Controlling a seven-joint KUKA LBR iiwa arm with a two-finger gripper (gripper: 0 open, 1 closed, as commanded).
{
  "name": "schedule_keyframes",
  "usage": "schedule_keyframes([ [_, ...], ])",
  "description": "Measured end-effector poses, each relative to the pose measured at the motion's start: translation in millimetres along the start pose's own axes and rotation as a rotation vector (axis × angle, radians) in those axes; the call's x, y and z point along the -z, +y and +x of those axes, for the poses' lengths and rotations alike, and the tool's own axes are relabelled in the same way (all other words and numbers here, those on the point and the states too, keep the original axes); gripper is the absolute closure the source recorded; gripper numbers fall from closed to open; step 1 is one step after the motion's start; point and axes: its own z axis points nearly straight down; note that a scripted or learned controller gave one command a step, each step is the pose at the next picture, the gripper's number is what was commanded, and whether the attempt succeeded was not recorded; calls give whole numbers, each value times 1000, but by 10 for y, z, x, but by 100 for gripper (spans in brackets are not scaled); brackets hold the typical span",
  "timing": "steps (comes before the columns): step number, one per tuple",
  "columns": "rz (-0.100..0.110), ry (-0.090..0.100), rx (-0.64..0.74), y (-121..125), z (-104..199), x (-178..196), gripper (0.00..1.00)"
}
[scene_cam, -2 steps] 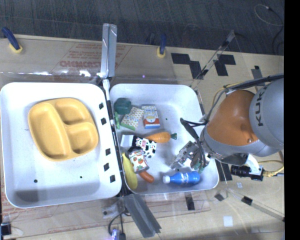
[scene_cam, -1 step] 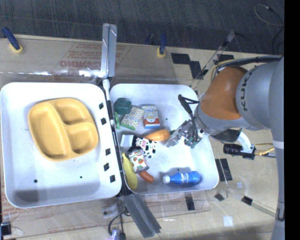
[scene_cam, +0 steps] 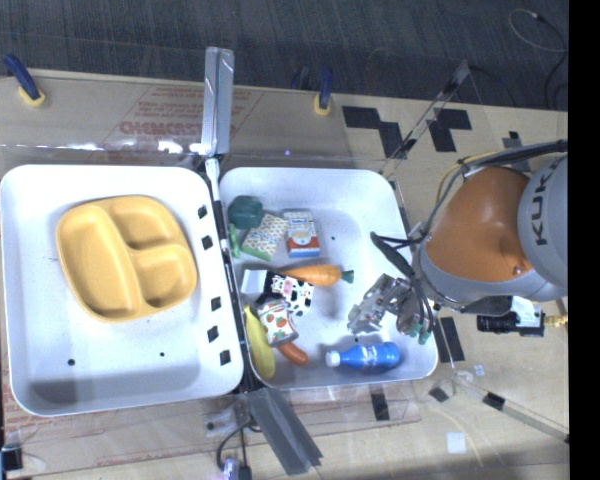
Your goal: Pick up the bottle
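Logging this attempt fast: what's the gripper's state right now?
Gripper: cannot be told whether open or shut; it sits above the blue bottle, not holding it.

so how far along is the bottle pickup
Done: the tool sits over the right bin, just above the blue bottle. In hand: nothing visibly gripped; the bottle lies on its side on the bin floor. Left: come down onto the bottle, grip it, lift.

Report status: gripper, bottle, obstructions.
Gripper above right bin, holding nothing. Blue bottle lying flat below it, near front wall. Carrot left, apart.
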Motion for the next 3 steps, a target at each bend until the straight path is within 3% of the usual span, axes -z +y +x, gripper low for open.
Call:
schedule_keyframes([
  [1, 0, -3, 58, 284, -483, -319, 0],
  [2, -1, -4, 117, 15, -8, -320, 0],
  [3, -1, -5, 116, 16, -18, -319, 0],
])
